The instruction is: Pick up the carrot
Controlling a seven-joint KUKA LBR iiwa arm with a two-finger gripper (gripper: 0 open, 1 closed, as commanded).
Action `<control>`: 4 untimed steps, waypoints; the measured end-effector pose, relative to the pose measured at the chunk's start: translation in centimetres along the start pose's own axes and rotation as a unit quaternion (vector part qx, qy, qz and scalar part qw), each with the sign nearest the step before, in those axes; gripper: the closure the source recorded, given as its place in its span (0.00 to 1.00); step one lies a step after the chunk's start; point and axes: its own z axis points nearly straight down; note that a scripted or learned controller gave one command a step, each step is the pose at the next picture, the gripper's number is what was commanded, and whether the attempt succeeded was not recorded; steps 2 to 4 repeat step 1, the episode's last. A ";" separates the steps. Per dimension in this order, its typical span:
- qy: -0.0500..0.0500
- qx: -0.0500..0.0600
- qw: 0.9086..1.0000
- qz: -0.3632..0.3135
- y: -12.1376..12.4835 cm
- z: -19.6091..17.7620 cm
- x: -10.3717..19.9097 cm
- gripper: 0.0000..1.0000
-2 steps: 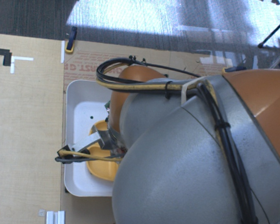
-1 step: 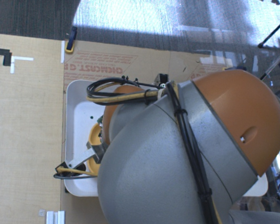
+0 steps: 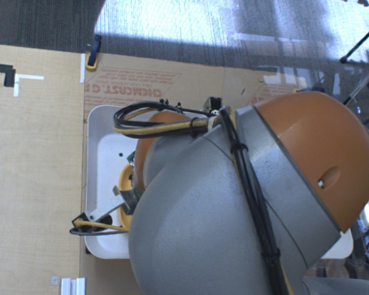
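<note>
We are looking across the pale wooden tabletop [image 3: 24,163] on the left to a cardboard sheet [image 3: 132,85] with red print, on which a white bin [image 3: 98,169] is sitting. Black and yellow cables [image 3: 152,119] are looping over the bin's far rim and trailing over its near corner. Yellow-orange slivers [image 3: 126,178] are peeking out inside the bin at the arm's edge; we cannot tell whether they are the carrot, or where it is lying. The grey arm [image 3: 215,241] with its orange band [image 3: 324,154] is covering the rest. We cannot tell whether the hand is apart or together.
</note>
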 end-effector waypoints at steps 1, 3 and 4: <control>0.005 -0.002 0.990 0.139 0.0 -0.1 0.2 0.00; 0.005 -0.002 0.990 0.139 0.0 -0.1 0.2 0.00; 0.005 -0.002 0.990 0.139 0.0 -0.1 0.2 0.00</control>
